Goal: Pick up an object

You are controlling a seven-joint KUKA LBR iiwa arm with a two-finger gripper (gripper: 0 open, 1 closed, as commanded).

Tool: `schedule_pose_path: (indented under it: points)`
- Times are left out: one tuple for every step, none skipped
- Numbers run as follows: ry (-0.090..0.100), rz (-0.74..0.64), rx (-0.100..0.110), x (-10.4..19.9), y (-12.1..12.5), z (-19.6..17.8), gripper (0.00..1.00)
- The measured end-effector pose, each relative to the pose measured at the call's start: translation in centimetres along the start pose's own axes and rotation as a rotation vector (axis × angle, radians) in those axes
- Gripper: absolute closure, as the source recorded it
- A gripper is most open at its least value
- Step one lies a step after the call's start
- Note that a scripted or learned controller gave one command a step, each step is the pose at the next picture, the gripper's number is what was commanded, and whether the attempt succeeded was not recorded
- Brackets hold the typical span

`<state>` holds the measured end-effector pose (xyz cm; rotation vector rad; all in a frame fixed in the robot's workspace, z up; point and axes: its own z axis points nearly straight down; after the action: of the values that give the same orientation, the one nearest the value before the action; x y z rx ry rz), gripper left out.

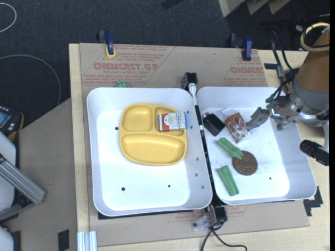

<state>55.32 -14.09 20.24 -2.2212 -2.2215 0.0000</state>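
Observation:
My gripper (268,120) hangs over the right bin (293,184) near its back right, just right of a brown and white packet (236,126). It stands open with nothing between its fingers. In the same bin lie a black block (213,124), a green pod (230,148), a second green piece (228,180) and a round brown disc (245,163). The left bin (146,192) holds a yellow divided plate (152,145). A small orange and white carton (172,121) lies in the plate's back right compartment.
The arm's orange band (316,69) and grey wrist come in from the right, above the right bin's far edge. Blue clamps (109,42) (247,48) pin the cardboard base at the back. A black cable (191,82) runs between the bins.

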Motion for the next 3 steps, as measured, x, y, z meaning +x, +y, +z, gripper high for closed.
schedule_pose_path:
  points:
    - [0.004,0.007,0.01,-1.7,-7.3,11.8,0.0]
    - [0.008,-0.001,-0.007,-8.2,-7.0,11.4,0.0]
    - [-0.001,-0.001,-0.012,-8.1,-7.0,10.3,1.0]
